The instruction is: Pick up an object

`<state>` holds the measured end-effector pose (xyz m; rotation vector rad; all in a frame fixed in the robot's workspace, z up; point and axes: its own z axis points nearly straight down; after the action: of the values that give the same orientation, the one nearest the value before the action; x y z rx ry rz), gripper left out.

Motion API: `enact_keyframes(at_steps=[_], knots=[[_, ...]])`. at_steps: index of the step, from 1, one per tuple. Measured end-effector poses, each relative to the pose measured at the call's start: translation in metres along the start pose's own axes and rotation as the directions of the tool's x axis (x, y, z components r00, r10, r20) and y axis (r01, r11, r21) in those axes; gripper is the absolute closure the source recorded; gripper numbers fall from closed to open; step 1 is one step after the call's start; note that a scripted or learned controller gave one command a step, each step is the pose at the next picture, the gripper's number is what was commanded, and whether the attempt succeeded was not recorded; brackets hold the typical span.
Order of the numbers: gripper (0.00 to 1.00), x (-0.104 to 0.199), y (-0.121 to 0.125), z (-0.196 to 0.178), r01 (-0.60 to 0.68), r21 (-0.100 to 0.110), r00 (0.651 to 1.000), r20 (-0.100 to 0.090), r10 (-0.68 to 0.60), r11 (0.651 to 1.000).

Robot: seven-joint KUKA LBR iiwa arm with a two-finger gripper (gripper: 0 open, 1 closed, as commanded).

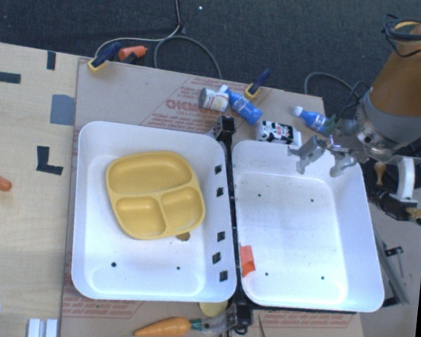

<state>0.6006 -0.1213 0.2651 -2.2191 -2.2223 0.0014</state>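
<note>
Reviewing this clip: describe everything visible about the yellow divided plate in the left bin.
The yellow plate looks like matte plastic, a rounded rectangle moulded into three compartments: one long section along its far side and two smaller ones nearer the camera. It lies flat and right side up, turned at a slant, on the floor of the left bin, in the bin's far half. Its compartments hold nothing. A small dark brownish thing peeks out at its near right edge; what it is cannot be told.

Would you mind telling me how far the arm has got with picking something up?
Nothing looks picked yet. The gripper hangs open over the right bin's far edge with nothing between its fingers. The yellow divided plate lies in the left bin. The whole pick is left: reach, close, lift.
</note>
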Motion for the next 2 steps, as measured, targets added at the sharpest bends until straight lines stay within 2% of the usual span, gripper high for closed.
enact_keyframes(at_steps=[1, 2], knots=[[0.0, 0.026, -0.01, 0.12, 0.0, 0.013, 1.0, -0.003, 0.0, 1.0], [0.0, 0.109, 0.013, 0.079, 0.009, -0.004, 1.0, -0.003, -0.009, 1.0]])
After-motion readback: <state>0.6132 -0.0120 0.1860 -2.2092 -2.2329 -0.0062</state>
